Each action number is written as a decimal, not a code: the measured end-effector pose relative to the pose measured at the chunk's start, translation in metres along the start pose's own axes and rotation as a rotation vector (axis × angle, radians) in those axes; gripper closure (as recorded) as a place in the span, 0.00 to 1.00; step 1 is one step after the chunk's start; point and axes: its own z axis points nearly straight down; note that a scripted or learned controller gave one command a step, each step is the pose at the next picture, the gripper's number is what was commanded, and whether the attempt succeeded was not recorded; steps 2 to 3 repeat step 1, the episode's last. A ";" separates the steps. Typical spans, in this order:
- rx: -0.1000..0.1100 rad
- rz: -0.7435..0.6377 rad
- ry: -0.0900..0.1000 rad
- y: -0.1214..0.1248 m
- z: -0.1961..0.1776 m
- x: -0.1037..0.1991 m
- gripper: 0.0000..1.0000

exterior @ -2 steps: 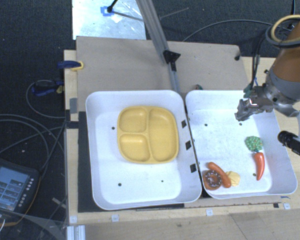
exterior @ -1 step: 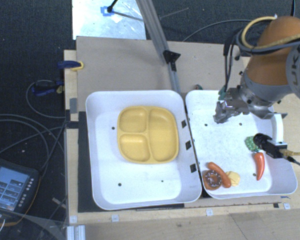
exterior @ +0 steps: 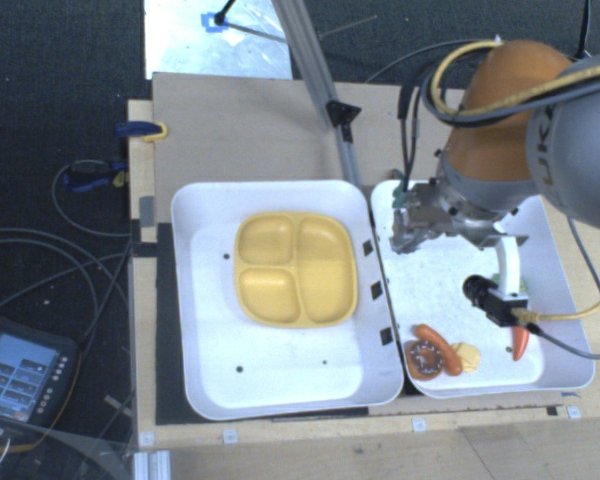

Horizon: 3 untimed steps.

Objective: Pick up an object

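White bins sit side by side in the camera view: the left bin (exterior: 205,368) bears a yellow divided plate (exterior: 296,269), the right bin (exterior: 565,368) a hot dog (exterior: 438,345), donut (exterior: 422,360), pale yellow piece (exterior: 467,354) and carrot (exterior: 520,343) near its front edge. The gripper (exterior: 412,230) hangs over the bin's rear left corner, well apart from them; whether its fingers are apart or together cannot be told. Risk: descending there would catch nothing or strike the wall.

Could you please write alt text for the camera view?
A grey-and-orange arm reaches over the right bin, which holds a sausage, doughnut and carrot. A yellow divided plate lies in the left bin.
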 end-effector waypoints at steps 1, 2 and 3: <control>-0.001 0.001 -0.001 0.014 0.011 0.046 1.00; -0.001 0.001 -0.001 0.014 0.011 0.046 1.00; -0.001 0.001 -0.001 0.014 0.011 0.046 1.00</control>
